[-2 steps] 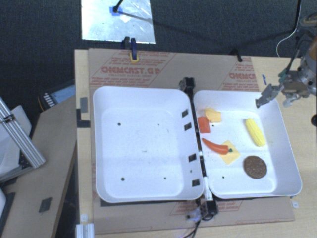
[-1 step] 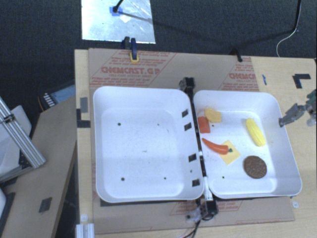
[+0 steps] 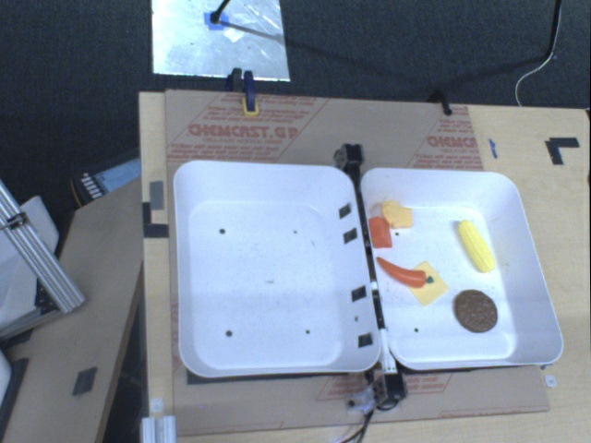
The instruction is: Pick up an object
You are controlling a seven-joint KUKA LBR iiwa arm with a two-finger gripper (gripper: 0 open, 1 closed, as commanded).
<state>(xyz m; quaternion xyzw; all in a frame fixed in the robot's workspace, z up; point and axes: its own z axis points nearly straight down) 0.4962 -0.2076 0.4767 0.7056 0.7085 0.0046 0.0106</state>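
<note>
two shallow white bins sit side by side on a brown board on the bench. the left bin (image 3: 268,266) has only small dark dots on its floor. the right bin (image 3: 526,247) holds all the small things, any of which can be the object to pick up.

near the wall shared with the left bin lies a small orange block (image 3: 379,232), and a pale yellow piece (image 3: 398,214) touches it on the upper right. below them a red pepper (image 3: 403,271) lies slanted, its green tip resting on a flat yellow square (image 3: 430,287) that looks like a cheese slice. a yellow corn cob (image 3: 476,245) lies apart from these, more to the right — it is tilted, with the lower end toward the right wall. a round brown disc (image 3: 476,311), maybe a cookie, lies flat near the front right corner, just beside the yellow square but not touching it.

the state of the gripper's jaws — i cannot tell it from this view

behind the bins a shiny metal sheet (image 3: 220,24) lies on the dark floor
</note>
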